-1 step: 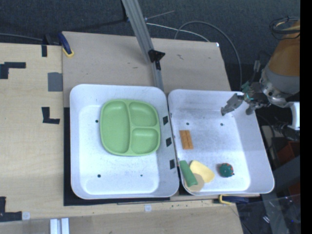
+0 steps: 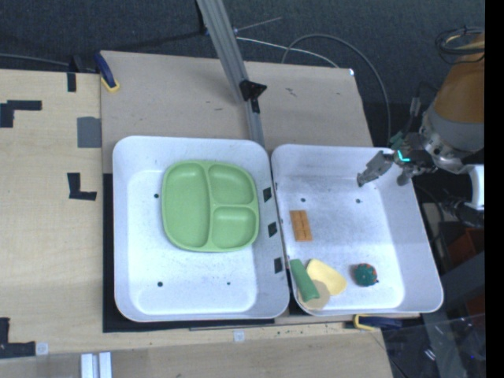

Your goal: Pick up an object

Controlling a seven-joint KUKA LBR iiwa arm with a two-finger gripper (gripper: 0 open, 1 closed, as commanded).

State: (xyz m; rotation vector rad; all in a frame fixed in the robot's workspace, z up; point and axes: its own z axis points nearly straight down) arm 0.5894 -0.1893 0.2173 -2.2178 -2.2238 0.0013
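The right bin (image 2: 394, 211) holds an orange rectangular block (image 2: 301, 225) near its left side. At its front lie a yellow piece (image 2: 327, 277) with a green stick (image 2: 304, 280) leaning on it, and a small green-and-red ball (image 2: 364, 274). My gripper (image 2: 384, 168) hangs over the bin's far right corner, well apart from all of these. Its two dark fingers stand apart with nothing between them.
The left bin (image 2: 134, 227) carries a green three-compartment plate (image 2: 210, 205). A grey metal pole (image 2: 228, 46) slants down from the top to the gap between the bins. Cables trail across the dark floor at the back.
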